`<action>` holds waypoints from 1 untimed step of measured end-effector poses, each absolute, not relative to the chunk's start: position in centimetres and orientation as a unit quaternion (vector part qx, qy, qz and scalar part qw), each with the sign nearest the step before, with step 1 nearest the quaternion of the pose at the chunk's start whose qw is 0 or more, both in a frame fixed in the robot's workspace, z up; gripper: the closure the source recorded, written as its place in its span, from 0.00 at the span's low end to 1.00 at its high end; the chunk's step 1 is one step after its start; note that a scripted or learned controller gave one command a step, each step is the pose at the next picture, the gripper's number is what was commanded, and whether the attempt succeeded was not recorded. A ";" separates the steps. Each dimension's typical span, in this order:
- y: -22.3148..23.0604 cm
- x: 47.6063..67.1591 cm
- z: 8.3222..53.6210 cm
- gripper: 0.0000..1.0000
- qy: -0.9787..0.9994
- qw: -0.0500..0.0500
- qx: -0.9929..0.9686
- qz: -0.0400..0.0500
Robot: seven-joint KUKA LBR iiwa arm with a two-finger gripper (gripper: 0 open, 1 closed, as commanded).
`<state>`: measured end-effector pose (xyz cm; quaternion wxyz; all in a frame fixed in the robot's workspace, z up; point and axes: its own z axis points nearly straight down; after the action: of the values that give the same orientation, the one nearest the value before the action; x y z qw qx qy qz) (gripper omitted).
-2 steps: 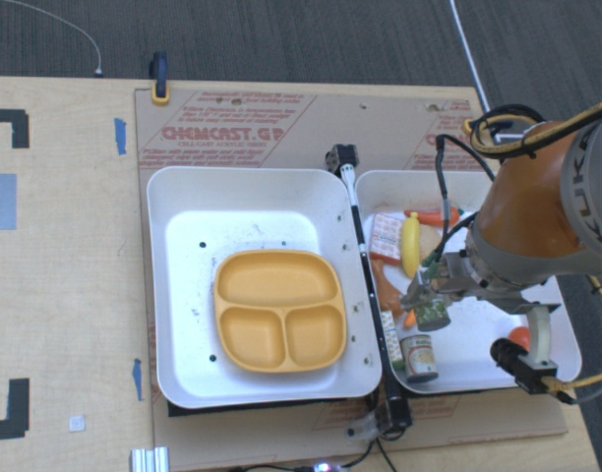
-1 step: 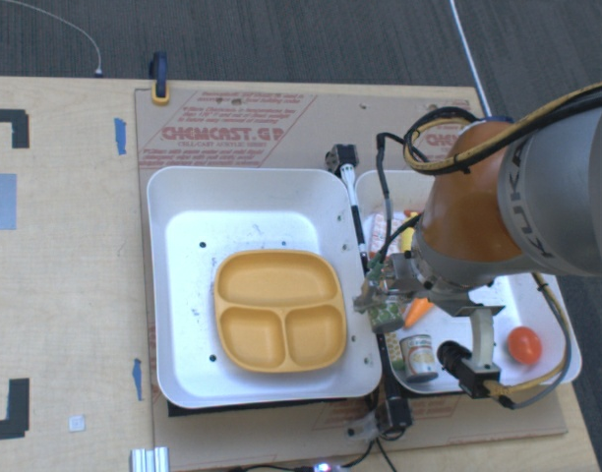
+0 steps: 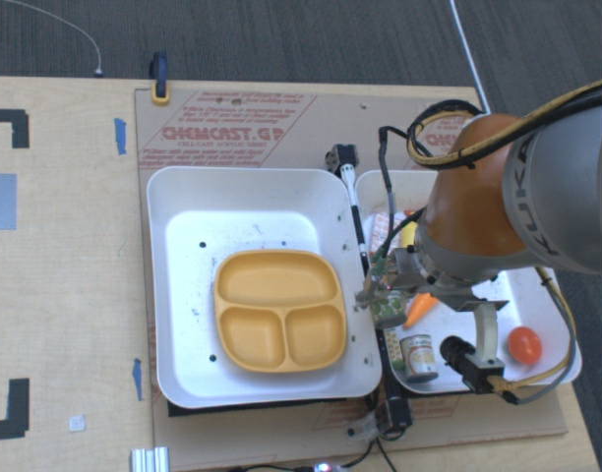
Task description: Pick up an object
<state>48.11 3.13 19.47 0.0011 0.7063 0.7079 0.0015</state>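
Note:
My gripper [image 3: 388,289] hangs below the orange wrist band, low over the left side of the right bin [image 3: 557,362]. Directly under and beside it lie a green patterned item [image 3: 389,310] and an orange carrot-shaped piece [image 3: 420,309]; whether either one is held is hidden. A small tin can [image 3: 417,355] stands just in front of them, near the bin's front left corner. At the bin's right side rests an orange-red ball [image 3: 524,344]. A pale packet [image 3: 381,230] lies toward the back left, partly covered by the arm.
The left bin [image 3: 173,264] holds a yellow three-compartment plate [image 3: 279,309]. The arm covers most of the right bin. The wall between the bins runs right beside the gripper. Cables loop behind the right bin.

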 end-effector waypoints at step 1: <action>3.2 48.3 20.5 1.00 0.708 0.003 0.706 0.003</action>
<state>48.27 3.18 20.48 0.0026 0.7057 0.7085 0.0027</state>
